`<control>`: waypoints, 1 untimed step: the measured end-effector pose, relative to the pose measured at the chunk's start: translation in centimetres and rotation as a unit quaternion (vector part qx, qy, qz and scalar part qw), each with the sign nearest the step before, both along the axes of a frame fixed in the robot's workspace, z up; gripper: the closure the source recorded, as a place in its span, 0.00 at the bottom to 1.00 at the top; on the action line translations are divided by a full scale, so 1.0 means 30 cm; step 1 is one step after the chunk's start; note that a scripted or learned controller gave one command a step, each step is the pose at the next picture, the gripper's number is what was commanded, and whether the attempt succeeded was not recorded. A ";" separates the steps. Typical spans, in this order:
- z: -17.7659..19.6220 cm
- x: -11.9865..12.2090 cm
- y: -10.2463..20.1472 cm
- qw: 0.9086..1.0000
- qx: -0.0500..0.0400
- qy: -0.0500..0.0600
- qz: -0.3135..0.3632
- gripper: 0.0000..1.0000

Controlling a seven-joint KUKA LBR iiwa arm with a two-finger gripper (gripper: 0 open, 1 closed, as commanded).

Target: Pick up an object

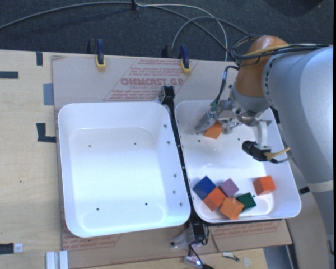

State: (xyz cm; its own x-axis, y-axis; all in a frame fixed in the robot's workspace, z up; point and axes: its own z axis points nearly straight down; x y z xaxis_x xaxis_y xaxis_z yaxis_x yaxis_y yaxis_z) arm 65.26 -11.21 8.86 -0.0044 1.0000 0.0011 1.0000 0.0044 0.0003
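My gripper (214,125) hangs over the back part of the right bin (280,150), shut on an orange block (213,131) that sits between its fingers. Below, near the bin's front, lie a blue block (204,186), an orange block (215,197), a purple block (229,187), a green block (246,200), another orange block (231,208) and, apart to the right, an orange-red block (264,185).
The left bin (78,122) stands beside the right one, split from it by a black divider (173,133). The grey arm (302,105) covers the right side. Two clamps (100,54) hold the cardboard at the back. Cables trail behind the bench.
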 end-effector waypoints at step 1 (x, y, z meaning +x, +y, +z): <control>0.036 -0.002 -0.008 1.000 -0.001 0.000 -0.002 1.00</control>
